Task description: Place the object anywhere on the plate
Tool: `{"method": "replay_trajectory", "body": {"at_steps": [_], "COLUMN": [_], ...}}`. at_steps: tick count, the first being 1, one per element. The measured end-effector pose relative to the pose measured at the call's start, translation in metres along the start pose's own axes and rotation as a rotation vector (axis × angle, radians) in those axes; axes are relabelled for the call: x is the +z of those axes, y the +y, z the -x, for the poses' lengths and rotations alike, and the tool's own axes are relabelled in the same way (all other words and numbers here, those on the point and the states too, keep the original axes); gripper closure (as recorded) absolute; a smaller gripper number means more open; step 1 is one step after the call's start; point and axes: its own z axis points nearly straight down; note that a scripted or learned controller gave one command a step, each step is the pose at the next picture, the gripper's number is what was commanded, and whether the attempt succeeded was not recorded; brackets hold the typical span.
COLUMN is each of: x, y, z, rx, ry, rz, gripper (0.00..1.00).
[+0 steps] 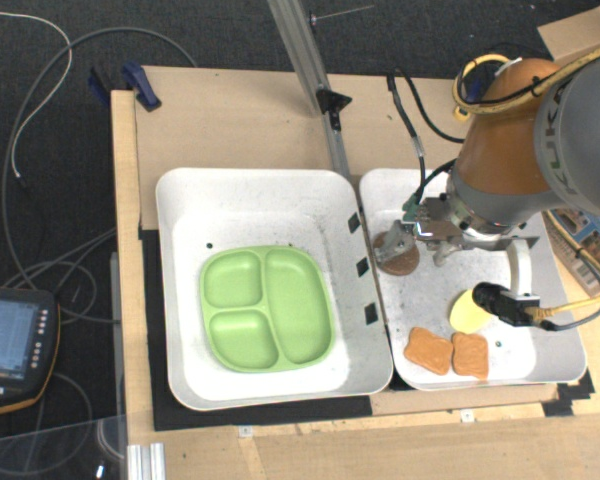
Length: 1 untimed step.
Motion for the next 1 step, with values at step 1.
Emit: {"method": "replay_trajectory", "body": {"at_steps": [1], "x": [-0.0268], "y": [-0.0126], "z": [-0.1356], "rx": [-0.002], "ry": [-0.001], "rz": [0.008], "gripper": [0.00]}}
